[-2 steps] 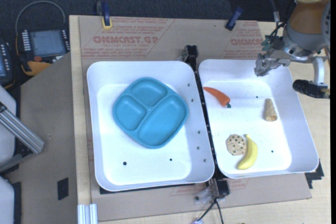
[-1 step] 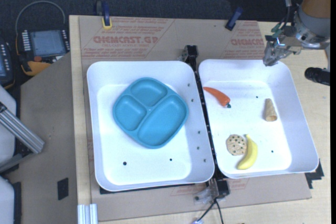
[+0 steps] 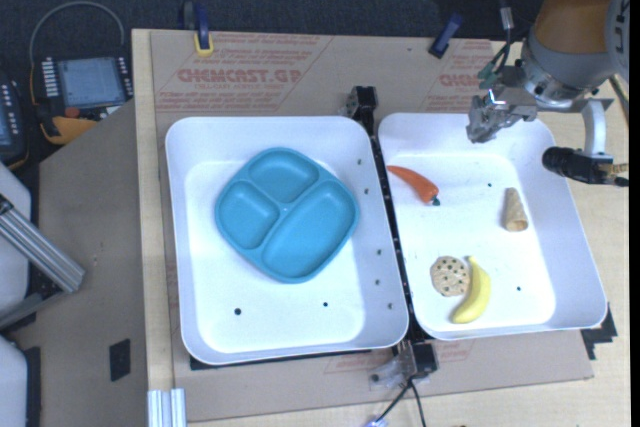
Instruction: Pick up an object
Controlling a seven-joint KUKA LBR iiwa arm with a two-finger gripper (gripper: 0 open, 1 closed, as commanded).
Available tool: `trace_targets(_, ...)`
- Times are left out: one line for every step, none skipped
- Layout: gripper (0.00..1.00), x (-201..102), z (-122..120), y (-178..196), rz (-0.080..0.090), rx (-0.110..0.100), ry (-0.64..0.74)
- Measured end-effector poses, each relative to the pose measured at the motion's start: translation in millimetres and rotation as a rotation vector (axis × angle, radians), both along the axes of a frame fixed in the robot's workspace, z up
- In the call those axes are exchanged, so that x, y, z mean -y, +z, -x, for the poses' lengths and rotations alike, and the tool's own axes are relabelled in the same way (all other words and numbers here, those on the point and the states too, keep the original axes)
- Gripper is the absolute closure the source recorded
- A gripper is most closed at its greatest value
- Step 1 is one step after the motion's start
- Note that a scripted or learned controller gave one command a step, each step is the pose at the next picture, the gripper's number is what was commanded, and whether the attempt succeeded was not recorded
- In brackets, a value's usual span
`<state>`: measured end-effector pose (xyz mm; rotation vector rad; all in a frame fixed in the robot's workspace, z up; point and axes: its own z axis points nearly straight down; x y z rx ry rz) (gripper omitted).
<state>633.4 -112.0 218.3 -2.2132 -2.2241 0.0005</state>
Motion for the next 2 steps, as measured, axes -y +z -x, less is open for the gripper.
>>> trace_targets(1.0, -63, 15, 2, -0.001, 0.001, 0.002)
trace_targets(1.0, -114, 33, -8, 0.0, -0.001, 0.001)
